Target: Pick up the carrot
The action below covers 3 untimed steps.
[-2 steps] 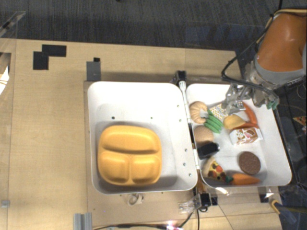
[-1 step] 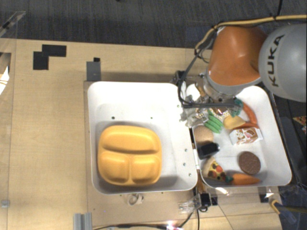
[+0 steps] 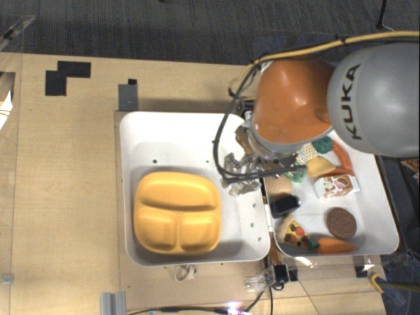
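The carrot [image 3: 335, 245] lay at the right bin's [image 3: 387, 235] 6 o'clock edge, beside a brown cookie [image 3: 342, 222]. Probably light, stiff, slippery plastic; best pinched mid-body. Couldn't tell the claw's [image 3: 241, 174] state.

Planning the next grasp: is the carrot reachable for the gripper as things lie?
Probably yes. The carrot lies uncovered along the right bin's near edge, open from above, though a toy crowds its left end.

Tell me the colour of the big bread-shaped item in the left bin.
Yellow bread-shaped item, seen plainly in the camera view.
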Each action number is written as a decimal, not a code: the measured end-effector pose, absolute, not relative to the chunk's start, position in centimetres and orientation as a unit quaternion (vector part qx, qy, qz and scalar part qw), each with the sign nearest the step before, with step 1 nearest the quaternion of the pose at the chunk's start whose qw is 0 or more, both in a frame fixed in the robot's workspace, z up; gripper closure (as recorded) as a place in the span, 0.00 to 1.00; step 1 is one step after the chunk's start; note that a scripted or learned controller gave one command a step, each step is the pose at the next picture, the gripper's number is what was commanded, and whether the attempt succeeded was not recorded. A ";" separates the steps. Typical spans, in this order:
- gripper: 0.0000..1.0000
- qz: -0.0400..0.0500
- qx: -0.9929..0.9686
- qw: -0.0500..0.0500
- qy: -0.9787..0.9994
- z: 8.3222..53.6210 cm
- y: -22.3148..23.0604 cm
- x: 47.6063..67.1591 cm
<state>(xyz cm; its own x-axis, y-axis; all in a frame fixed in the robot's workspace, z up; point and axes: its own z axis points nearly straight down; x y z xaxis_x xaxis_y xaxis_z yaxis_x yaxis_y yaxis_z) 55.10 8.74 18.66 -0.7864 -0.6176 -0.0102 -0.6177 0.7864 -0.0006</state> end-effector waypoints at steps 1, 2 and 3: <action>0.00 0.002 -0.362 0.005 0.932 12.8 14.2 53.8; 0.00 -0.003 -0.423 0.019 0.906 10.7 18.4 53.5; 0.00 0.000 -0.493 0.010 0.870 21.2 20.6 49.7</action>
